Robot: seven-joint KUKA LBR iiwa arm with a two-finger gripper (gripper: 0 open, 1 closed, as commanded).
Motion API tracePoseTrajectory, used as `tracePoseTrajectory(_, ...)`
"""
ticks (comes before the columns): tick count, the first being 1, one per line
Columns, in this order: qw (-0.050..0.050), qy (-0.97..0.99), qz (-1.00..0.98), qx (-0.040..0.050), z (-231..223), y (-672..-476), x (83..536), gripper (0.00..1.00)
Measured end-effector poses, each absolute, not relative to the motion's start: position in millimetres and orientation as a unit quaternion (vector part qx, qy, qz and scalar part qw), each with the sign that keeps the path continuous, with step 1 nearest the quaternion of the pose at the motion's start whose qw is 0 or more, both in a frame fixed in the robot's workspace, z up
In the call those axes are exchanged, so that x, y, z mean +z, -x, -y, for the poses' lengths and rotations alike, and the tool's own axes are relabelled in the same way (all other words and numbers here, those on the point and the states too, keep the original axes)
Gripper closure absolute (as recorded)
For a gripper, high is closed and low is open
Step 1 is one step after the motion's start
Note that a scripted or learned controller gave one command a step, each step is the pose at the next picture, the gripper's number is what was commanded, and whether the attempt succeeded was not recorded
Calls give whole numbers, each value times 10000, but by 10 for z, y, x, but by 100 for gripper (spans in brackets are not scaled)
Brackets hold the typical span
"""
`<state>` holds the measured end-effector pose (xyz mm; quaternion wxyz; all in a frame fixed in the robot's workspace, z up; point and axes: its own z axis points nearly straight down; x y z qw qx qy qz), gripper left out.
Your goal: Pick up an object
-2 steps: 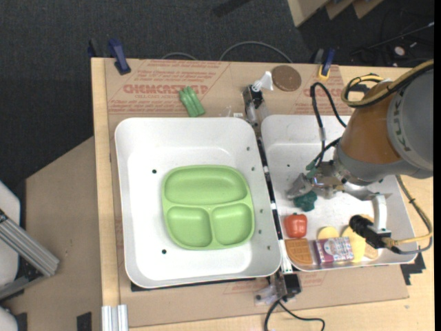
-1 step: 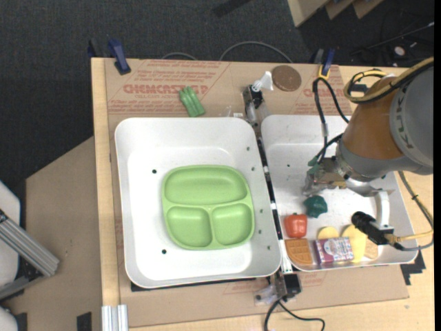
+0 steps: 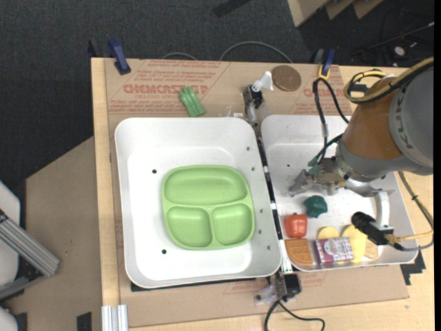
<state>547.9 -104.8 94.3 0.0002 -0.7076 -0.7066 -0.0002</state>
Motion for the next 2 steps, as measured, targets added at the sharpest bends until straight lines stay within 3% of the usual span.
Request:
tracePoseTrajectory(1,30,7079,7063,11,1028,-4925,840,0)
tracePoseTrajectory(2,-26,7069,7073,-6,1332,-5417,848,0)
